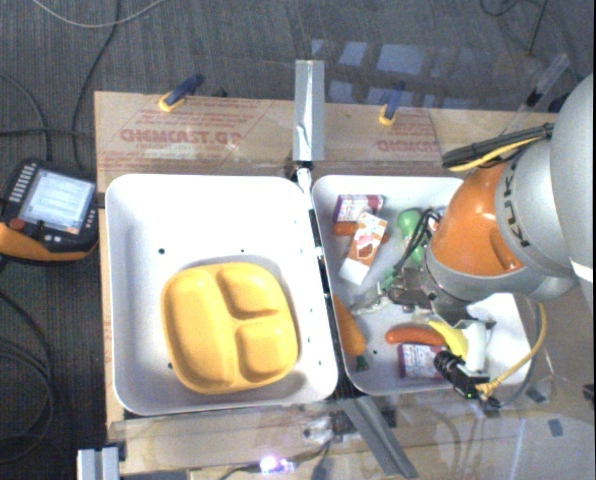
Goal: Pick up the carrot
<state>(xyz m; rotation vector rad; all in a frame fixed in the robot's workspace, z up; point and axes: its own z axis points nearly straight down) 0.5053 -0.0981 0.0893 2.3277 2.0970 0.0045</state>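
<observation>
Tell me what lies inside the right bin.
In the right bin: two small cartons, a green item, the carrot by its left wall, a red sausage-like piece, a banana. The arm covers the rest.

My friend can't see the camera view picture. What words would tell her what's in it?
A grey and orange robot arm reaches over the right white bin of toy food, where a carrot lies by the left wall. The left bin holds a yellow tray.

Carrot (349, 334) at right bin's (330, 268) left wall, yellow tray (233, 325) in left bin (138, 258)
</observation>
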